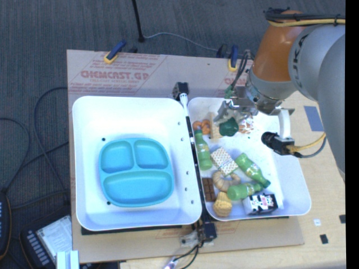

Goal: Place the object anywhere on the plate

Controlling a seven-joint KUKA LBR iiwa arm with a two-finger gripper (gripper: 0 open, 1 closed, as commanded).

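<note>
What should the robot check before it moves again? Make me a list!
1. Gripper is over the right bin: ok.
2. A dark green toy sits right under the gripper: ok.
3. The toy is actually clamped between the fingers: cannot tell.
4. Blue plate lies flat in the left bin: ok.
5. The plate's three sections have room for the toy: ok.
6. The toy is on the plate: not ok, not yet done.

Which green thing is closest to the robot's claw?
The dark green round object, right under the gripper at the right bin's top. The lighter green bottles lie lower down.
</note>
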